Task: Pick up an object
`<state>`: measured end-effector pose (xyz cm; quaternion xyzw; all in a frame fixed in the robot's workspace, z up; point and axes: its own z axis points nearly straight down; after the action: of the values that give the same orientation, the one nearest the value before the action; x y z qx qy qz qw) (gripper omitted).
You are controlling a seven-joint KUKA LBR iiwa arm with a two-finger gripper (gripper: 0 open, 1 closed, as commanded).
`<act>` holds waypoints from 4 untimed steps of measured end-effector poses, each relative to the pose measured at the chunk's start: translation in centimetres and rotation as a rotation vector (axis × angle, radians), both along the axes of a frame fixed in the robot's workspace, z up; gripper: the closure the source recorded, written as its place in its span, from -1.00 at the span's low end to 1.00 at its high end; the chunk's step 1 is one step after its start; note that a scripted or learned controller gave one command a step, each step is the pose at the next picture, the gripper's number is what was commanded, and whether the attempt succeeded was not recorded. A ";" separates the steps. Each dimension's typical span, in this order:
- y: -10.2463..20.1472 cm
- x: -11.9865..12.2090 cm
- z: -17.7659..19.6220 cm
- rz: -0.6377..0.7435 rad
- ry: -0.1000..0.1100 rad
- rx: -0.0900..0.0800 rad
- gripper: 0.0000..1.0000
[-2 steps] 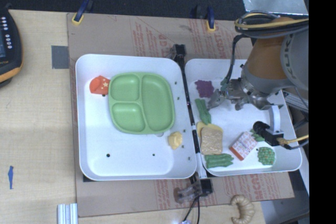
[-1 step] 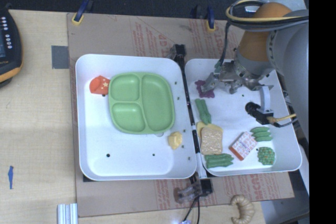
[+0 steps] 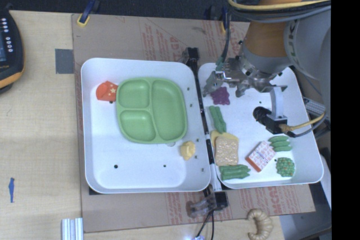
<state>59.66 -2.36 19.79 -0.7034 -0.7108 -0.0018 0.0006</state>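
Over the right bin (image 3: 301, 177), the end effector (image 3: 228, 82) is hovering above the purple toy (image 3: 220, 96) | fingers: can't tell how they're sitting | purple toy is lying near the bin's upper left corner | green plate (image 3: 152, 109) is sitting in the left bin (image 3: 107, 171)

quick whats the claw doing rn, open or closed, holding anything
claw: cannot be told; it sits low over the purple grapes in the right bin.
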 end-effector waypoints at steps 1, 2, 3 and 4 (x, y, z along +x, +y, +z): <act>-7.4 3.1 -1.7 -0.013 0.003 -0.007 -1.00; -6.8 6.0 -8.0 -0.002 0.005 -0.006 -1.00; -16.1 5.8 -8.4 -0.014 0.003 -0.009 -1.00; -10.0 -2.9 -10.8 -0.006 0.016 0.001 -1.00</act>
<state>56.76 -12.35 8.97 -0.7057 -0.7085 0.0036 0.0066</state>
